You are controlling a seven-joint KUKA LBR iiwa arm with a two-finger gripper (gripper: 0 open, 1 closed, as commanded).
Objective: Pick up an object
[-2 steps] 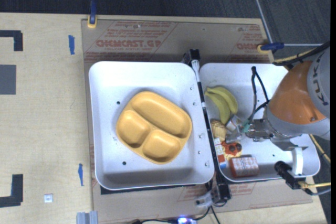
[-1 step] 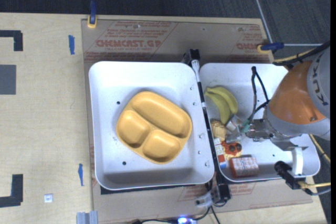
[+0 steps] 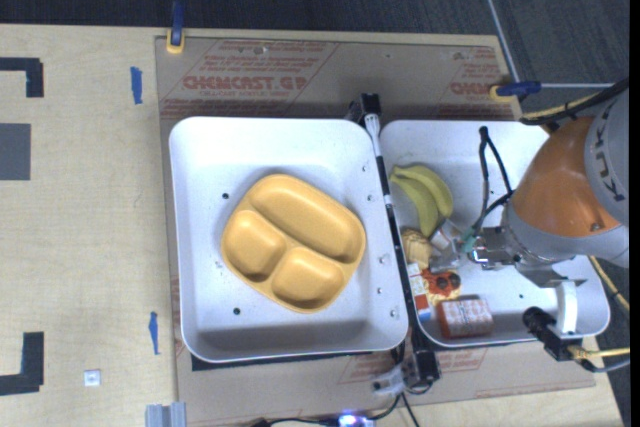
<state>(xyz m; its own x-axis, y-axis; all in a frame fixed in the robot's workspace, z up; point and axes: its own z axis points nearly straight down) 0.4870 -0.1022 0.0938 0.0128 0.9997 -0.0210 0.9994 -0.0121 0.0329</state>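
arm [image 3: 570, 190] over right bin [image 3: 590, 310] | gripper [image 3: 462, 250] state: cannot tell | banana [image 3: 425, 195] light, soft, bruises; grasp mid-body | can [image 3: 465, 316] stiff, slippery, may roll

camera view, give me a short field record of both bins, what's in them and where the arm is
left bin: shallow white bin holding a yellow three-compartment plastic tray
right bin: shallow white bin holding yellow bananas, a red and white box and small mixed items too cluttered to name
arm: grey arm with orange band over the right bin
gripper: gripper low among the small items, beside the bananas
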